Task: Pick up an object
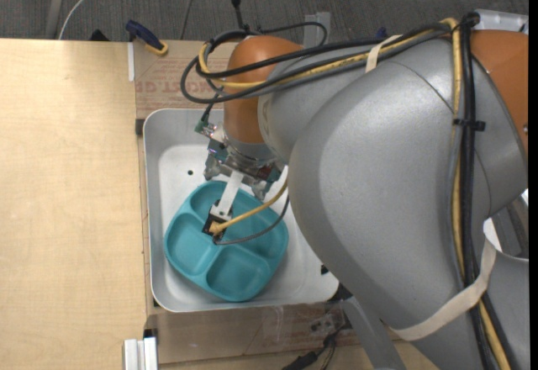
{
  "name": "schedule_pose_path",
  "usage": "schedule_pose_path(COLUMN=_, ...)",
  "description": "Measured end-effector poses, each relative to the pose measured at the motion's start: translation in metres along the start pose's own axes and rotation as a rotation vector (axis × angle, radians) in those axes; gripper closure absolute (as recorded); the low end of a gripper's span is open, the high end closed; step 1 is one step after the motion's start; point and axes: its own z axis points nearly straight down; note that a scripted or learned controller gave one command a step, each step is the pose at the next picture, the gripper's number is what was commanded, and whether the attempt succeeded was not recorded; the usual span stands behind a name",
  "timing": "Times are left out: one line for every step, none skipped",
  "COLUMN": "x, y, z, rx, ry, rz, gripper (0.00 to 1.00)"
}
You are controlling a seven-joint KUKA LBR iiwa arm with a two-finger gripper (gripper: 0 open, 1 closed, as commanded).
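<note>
A smooth teal plate, rounded and split into compartments, is seen low in the white bin, close to the near wall. Bare floor is left at the far-left corner. The gripper is poised over the plate's far edge; whether it is clenched cannot be told.

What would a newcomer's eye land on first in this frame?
The grey arm looms across the right half of the view, its orange band hanging over the white bin. Below the wrist, a teal divided plate lies in the bin, toward the lower edge of the view. A pale wooden board covers the left side.
</note>
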Motion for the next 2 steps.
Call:
schedule_pose_path(x=0.009, y=0.069, z=-0.053, rx=-0.003, ry=0.001, rz=-0.204, gripper=0.00)
schedule_pose_path(x=-0.006, y=-0.018, z=-0.008, rx=-0.027, ry=0.015, rz=-0.128, gripper=0.00)
